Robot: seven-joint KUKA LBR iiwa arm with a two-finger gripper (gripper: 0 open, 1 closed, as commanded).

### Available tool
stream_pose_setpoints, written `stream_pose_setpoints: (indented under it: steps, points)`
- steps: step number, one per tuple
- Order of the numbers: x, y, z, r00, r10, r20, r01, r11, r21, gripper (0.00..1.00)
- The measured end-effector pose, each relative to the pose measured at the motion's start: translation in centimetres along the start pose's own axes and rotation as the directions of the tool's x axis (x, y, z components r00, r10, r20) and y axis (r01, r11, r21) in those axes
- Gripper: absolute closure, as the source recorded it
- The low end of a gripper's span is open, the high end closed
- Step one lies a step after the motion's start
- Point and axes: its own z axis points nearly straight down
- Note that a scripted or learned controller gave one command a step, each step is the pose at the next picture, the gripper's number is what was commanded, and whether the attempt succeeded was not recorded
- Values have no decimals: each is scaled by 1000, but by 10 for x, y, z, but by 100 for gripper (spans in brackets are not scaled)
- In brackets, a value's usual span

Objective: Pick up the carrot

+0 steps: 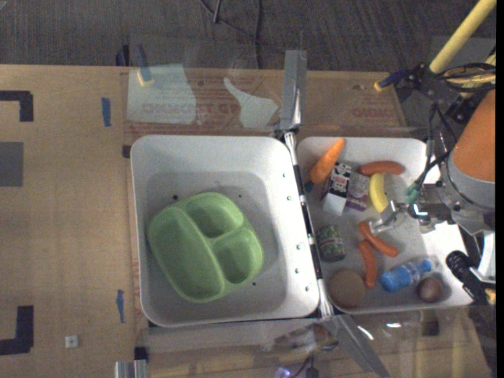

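Nearest the camera, along the near wall of the right bin (311,150), lie one brown round item (347,288), one blue bottle (406,275) and one small brownish ball (429,290). The carrot (326,161) lies at the far left corner of that bin, tilted, with its upper end against or on the rim beside the divider; whether it touches the milk carton (339,186) just right of it cannot be told. The tool (391,219) hangs over the right middle of the bin, well apart from the carrot; its state, apart or together, cannot be told at this resolution. Risk, as a judgement: the carrot sits hard in a corner, so one finger may strike the bin wall or the carton on descent, and the tilted body may roll or slip out of a pinch. A second risk is mistaken identity: three orange-red sausage-like pieces lie nearer the tool, one at the far side (381,167) and two at the middle (376,240), and resemble the carrot in colour. Count, right bin: one carrot, one carton, one banana (379,192), one dark can (331,242), three sausages, one bottle, two round items. Left bin (146,235): one green divided plate (205,244).
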Motion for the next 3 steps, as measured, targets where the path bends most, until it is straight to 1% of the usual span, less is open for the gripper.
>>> stream_pose_setpoints:
  steps: [1,2,3]
  points:
    - [-23,143,56,994,-110,2,110,994,-4,0]
    - [-47,181,110,999,42,3,-42,999,-6,0]
    - [-26,179,143,995,101,2,-101,995,-1,0]
